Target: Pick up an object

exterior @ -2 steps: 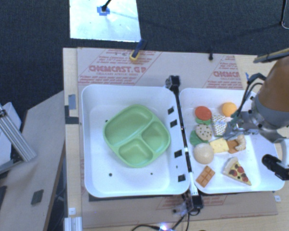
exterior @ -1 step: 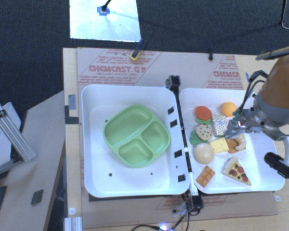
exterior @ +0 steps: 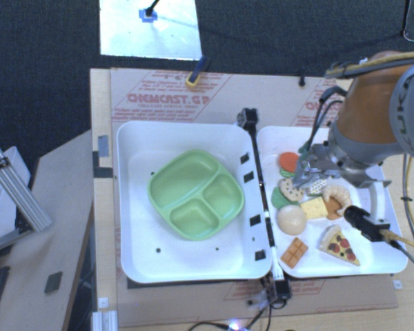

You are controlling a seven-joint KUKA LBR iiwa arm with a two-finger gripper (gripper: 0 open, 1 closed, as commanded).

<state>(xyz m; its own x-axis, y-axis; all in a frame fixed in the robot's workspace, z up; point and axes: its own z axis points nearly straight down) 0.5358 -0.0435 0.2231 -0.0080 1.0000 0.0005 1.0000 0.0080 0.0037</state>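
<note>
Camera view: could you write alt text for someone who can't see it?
A grey and orange robot arm reaches from the right, its gripper low over toy food in the right bin: a pizza slice, a waffle, a pale ball and more. The left bin holds a green divided plate.

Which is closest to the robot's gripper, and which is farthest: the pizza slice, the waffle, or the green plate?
Counting from the gripper, over the right bin:
1. Pizza slice, in the right bin's front part, nearest.
2. Waffle, near the same bin's front edge, a bit farther. These two are fairly close.
3. Green plate, away in the left bin, clearly farthest.
</note>
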